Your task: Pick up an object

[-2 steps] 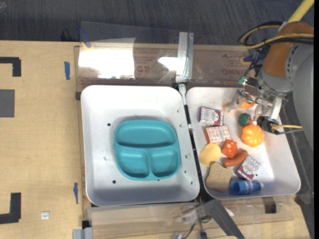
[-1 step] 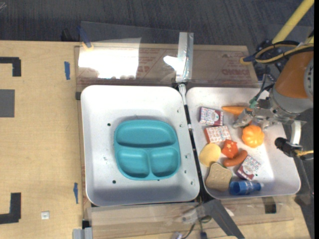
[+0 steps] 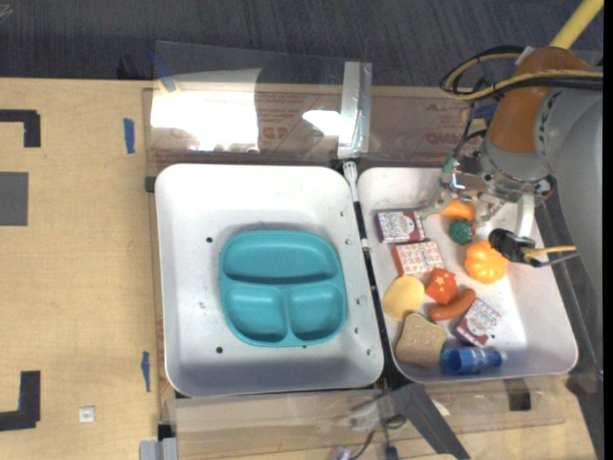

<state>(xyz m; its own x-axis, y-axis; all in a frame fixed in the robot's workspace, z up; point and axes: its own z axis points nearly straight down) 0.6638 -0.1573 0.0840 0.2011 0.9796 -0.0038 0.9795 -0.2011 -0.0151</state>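
Crowding right bin [image 3: 551, 348] edges: toys; jaws [image 3: 466, 192] above.

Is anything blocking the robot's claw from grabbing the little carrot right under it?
Nothing visible does. The gripper hangs at the far end of the right bin, just above the carrot. The orange fruit and the small printed box lie nearby but off to the sides, not between them.

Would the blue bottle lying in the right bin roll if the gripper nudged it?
Probably. The blue bottle looks cylindrical and lies on its side. The slice of bread beside it might block one direction. It looks like small plastic, so likely light.
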